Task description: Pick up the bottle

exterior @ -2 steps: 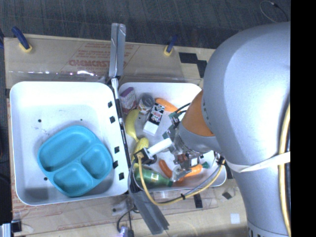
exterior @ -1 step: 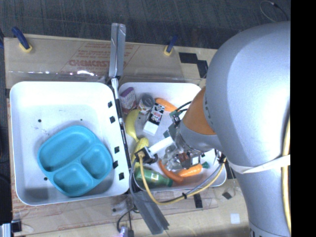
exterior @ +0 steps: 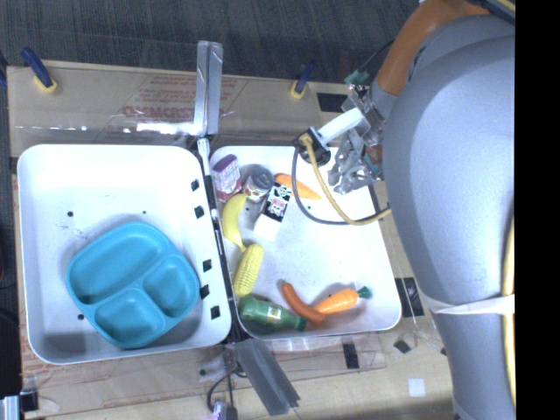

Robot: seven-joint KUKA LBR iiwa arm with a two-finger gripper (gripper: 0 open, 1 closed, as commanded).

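The approach step is in hand: the hand (exterior: 350,169) hangs over the back right part of the right bin (exterior: 372,261), and I cannot tell its state. The green bottle (exterior: 271,314) lies on its side at the front wall of this bin, just beside the corn cob (exterior: 248,269) and near the carrot (exterior: 337,302). I judge the next move must cross the bin's open middle and come down away from the wall.

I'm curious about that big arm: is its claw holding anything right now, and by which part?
Nothing is held. The gripper hangs above the right bin, while the green bottle lies at its near edge.
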